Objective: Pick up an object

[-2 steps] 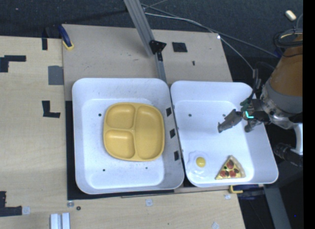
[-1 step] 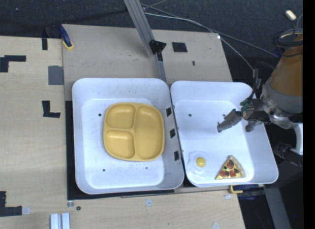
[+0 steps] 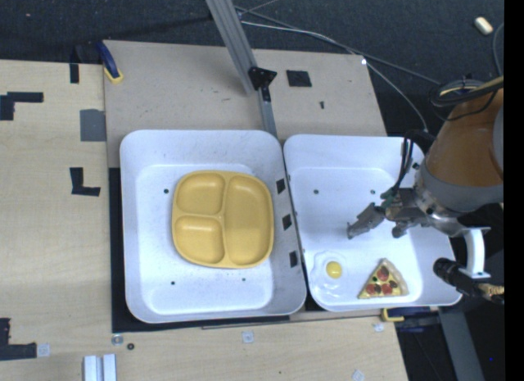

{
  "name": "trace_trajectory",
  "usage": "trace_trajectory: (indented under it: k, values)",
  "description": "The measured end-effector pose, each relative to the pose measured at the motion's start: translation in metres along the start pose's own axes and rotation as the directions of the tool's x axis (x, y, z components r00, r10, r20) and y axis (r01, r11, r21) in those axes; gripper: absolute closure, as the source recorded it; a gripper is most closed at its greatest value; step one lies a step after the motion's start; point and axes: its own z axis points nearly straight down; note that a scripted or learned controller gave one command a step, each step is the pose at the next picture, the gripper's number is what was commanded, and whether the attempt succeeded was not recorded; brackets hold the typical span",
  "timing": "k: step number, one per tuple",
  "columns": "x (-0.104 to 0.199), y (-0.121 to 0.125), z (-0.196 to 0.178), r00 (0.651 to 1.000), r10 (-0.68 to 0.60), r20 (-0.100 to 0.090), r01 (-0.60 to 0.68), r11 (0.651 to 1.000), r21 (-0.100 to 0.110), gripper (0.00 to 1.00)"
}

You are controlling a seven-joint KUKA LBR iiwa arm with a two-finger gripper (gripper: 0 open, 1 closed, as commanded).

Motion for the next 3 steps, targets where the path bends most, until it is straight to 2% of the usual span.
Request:
trace_trajectory:
  k: [2,3]
  values:
    - [-0.007,-0.005,0.101,1.0,0.001,0.001,-0.001,1.0,-0.006,0.0]
    - [-0.007,-0.005,0.089,1.0,-0.001,0.001,0.001,1.0,-0.006,1.0]
